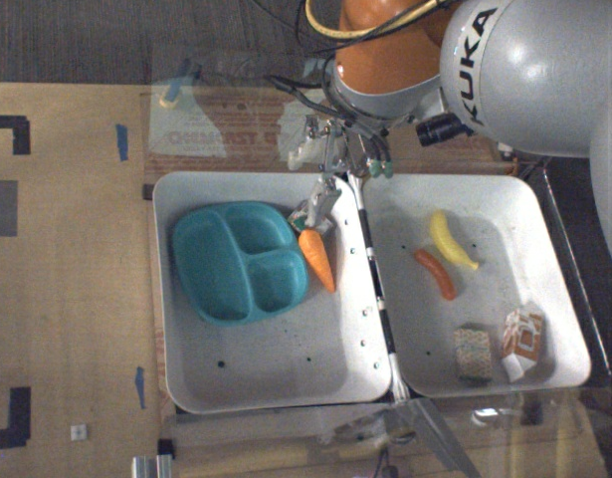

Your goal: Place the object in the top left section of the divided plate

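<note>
carrot (317,259): long axis upper-left to lower-right, stem end touching jaws of gripper (314,213); grip state cannot tell. divided plate (240,262) just left.

Bright, even overhead light, slightly soft focus.
Glare glints on the arm's grey shell (544,58); the white bins (186,366) cast faint shadows.

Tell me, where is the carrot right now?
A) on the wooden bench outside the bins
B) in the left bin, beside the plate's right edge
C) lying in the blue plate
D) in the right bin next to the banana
B: the carrot lies on the left bin floor, just off the plate.
</note>
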Robot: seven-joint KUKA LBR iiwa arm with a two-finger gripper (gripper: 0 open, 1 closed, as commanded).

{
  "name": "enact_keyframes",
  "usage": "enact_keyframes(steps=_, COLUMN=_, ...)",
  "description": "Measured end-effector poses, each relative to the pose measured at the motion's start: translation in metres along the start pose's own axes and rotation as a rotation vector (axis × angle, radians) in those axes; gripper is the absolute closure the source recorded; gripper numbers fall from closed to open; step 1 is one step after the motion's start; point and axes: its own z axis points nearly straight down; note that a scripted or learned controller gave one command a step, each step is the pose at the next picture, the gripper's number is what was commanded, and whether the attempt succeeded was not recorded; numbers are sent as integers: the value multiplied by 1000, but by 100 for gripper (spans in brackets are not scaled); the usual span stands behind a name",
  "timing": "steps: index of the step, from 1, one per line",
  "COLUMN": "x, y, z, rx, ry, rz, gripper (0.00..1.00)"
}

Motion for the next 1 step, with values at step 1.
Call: enact_keyframes(steps=1, x=-15, y=50, z=122, rx=-1, ry=-11, rz=229, gripper=0)
